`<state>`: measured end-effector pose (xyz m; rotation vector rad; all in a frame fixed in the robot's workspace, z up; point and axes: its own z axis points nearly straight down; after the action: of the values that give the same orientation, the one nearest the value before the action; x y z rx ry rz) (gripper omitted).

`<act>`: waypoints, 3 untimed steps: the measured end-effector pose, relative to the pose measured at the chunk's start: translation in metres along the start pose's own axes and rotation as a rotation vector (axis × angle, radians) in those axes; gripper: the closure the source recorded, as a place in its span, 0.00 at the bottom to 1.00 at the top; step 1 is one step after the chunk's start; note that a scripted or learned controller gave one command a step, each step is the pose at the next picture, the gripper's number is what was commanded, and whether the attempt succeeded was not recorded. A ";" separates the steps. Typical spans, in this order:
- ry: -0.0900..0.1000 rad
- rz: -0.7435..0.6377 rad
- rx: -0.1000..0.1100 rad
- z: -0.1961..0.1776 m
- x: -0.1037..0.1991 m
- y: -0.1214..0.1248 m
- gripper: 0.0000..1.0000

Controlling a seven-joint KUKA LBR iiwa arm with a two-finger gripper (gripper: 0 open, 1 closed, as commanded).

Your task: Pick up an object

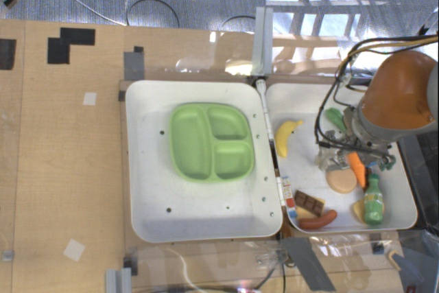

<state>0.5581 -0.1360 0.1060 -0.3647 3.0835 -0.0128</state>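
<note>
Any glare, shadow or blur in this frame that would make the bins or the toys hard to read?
Camera view: bright glare on the clear panels behind the right bin, washing out its back edge; the arm darkens the spot beneath it, so the gripper is hard to read; the green tray in the left bin is evenly lit; the banana and sausage look sharp.

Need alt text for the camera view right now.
The arm's end effector hangs low over the right bin, among a banana, carrot, green bottle and sausage. The left bin holds a green divided plate.
</note>
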 end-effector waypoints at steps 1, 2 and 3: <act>0.014 -0.095 -0.003 -0.179 -0.025 -0.029 1.00; 0.024 -0.096 -0.010 -0.174 -0.024 -0.028 0.00; 0.034 -0.103 -0.018 -0.046 -0.047 -0.017 0.00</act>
<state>0.6057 -0.1415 0.1542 -0.5290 3.0969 0.0064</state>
